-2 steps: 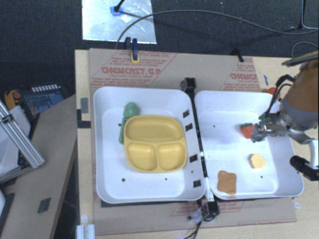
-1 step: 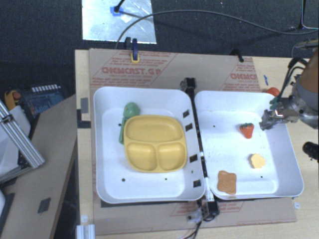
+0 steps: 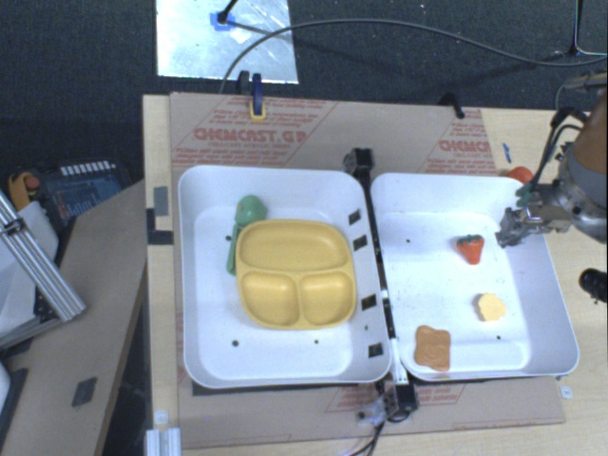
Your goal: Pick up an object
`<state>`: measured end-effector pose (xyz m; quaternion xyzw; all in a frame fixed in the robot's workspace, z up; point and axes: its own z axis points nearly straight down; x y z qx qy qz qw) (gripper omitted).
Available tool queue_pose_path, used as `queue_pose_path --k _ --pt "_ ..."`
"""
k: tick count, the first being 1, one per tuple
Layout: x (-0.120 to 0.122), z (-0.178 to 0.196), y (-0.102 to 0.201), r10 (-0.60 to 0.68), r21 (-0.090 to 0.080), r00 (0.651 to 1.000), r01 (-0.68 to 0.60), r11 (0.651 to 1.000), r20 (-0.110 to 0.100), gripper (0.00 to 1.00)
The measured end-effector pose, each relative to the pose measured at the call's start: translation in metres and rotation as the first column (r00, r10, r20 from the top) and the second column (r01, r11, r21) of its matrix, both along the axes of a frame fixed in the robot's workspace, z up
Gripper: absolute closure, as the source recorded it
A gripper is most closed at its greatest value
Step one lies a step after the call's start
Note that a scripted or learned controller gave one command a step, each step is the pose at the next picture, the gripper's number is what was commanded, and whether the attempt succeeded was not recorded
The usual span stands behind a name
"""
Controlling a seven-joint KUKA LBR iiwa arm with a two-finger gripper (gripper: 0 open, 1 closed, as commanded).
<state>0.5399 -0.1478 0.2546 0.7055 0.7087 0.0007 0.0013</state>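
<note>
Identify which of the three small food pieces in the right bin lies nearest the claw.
The red strawberry-shaped piece, just left of the claw; the yellow round piece and brown toast-like piece lie farther down.

Left bin (image 3: 195, 283): mostly covered by yellow divided tray (image 3: 293, 274)
Right bin (image 3: 546, 297): open floor between three small, well-spaced items

Floor (image 3: 76, 65) is dark blue-black carpet, filling top of view & upper left. A shiny metal sheet (image 3: 224, 27) lies on it at top center w/ a bit of blue tape (image 3: 222, 21); thin cables (image 3: 418, 34) curve across carpet toward the right. Light-wood surface (image 3: 157, 141) carries a cardboard sheet (image 3: 285, 126) printed in red lettering, yellow clamp (image 3: 256, 98) on its far edge. At left, a lower tan table (image 3: 85, 283) w/ aluminium extrusion rail (image 3: 38, 269) & a dark electronic unit (image 3: 81, 183). Lighting even, soft, no hard shadows.
</note>
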Motion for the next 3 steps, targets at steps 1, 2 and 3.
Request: queue_pose_path --k 1,2,3 --pt "0.012 0.003 0.051 0.005 0.002 1.0 -0.005 1.0 0.0 1.0" --pt "0.032 -0.007 0.091 0.004 0.001 1.0 -0.004 1.0 0.0 1.0" --pt "0.045 -0.003 0.14 0.005 0.003 1.0 -0.005 1.0 0.0 1.0"
